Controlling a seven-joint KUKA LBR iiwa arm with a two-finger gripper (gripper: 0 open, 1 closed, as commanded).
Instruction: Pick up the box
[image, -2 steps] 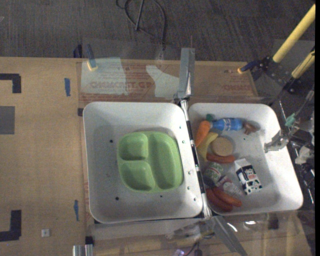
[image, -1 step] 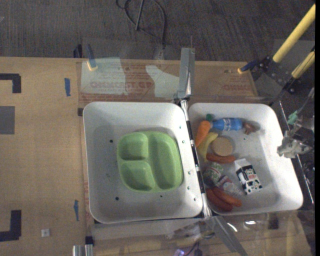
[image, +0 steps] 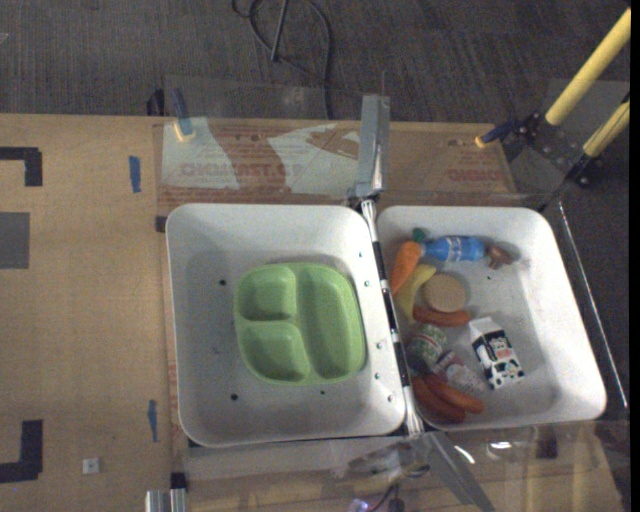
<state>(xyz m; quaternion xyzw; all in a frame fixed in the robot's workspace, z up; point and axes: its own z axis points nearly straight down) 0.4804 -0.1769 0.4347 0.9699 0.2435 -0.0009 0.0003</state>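
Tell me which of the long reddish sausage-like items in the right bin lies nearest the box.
The sausage just below the round tan disc. It lies up-left of the box; the other two sausages sit lower, at the bin's front edge.

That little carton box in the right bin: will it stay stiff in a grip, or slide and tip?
The small carton box looks like printed card with flat faces, so probably stiff and light. It lies apart from the sausages with bare bin floor around it, so a nudge would likely slide it, not roll it.

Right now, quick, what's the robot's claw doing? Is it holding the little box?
Gripper: its state cannot be told. The little box lies in the right bin, with nothing gripping it.
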